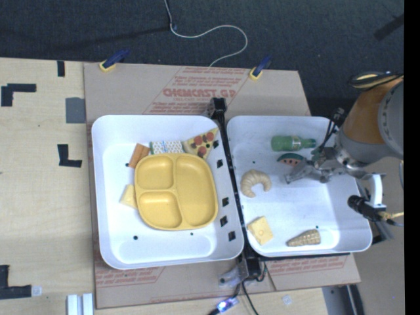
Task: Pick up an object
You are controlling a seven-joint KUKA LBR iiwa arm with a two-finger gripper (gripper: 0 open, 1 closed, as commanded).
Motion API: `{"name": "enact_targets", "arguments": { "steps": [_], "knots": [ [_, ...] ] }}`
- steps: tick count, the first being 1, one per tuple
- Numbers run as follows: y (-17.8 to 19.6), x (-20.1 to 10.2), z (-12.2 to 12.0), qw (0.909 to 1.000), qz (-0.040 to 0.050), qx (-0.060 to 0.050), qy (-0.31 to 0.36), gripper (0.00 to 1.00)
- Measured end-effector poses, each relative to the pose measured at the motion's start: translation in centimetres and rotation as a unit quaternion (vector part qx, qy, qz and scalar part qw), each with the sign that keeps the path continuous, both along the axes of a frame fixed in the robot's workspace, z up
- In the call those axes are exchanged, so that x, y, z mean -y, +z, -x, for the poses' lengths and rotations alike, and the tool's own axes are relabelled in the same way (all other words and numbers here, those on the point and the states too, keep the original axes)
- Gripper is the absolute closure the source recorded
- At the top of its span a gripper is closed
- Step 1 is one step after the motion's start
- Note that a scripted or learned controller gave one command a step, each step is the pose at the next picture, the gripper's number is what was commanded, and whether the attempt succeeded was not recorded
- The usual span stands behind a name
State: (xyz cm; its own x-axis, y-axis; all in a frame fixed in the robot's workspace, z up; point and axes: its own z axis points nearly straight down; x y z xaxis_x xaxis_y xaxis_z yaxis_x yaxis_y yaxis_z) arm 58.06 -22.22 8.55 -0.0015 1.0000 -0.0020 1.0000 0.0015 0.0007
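the grey arm (377, 126) with its orange band reaches in over the right bin (341, 238), and its end effector (294, 174) hangs low just above the bin floor, a little right of the croissant (255, 182). the croissant serves as the landmark here: it lies near the middle of the right bin's left half, curled with its tips pointing down. the end effector's fingers (298, 170) point toward the croissant, apart from it, and whether they are spread or pressed together cannot be told from this slant; nothing is seen pinched between them.

up and to the right of the croissant lies a green bottle (292, 143) on its side, near the bin's far wall. between the bottle and the end effector sits a small dark green and red piece (289, 157), too small to name surely. below the croissant, toward the near wall, rests a yellow cheese wedge (260, 230), and to the right of that wedge lies a tan ridged cone (304, 239) on its side.

left of the croissant, across the divide between the two bins, the left bin (111, 235) holds a yellow divided plate (176, 191) with three compartments. several flat pieces are tucked around and under the plate's far and left edges: an orange-brown strip (138, 154), a pizza slice (203, 140), and a yellow wedge (128, 195). both bins sit on a cardboard sheet (197, 90) on the worktop (39, 195).
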Motion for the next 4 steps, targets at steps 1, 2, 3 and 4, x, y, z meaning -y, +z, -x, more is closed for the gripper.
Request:
{"name": "enact_targets", "arguments": {
  "steps": [1, 2, 3, 4],
  "knots": [
    [1.0, 0.0, 0.0, 1.0000, 0.0006, 0.001, 0.000, 1.00],
    [7.4, -0.1, -0.2, 1.0000, -0.0004, 0.002, 0.000, 1.00],
    [13.6, -0.7, -0.6, 1.0000, -0.0003, 0.002, 0.001, 1.00],
    [13.9, -0.8, -0.6, 1.0000, -0.0010, 0.000, 0.000, 1.00]
  ]
}}
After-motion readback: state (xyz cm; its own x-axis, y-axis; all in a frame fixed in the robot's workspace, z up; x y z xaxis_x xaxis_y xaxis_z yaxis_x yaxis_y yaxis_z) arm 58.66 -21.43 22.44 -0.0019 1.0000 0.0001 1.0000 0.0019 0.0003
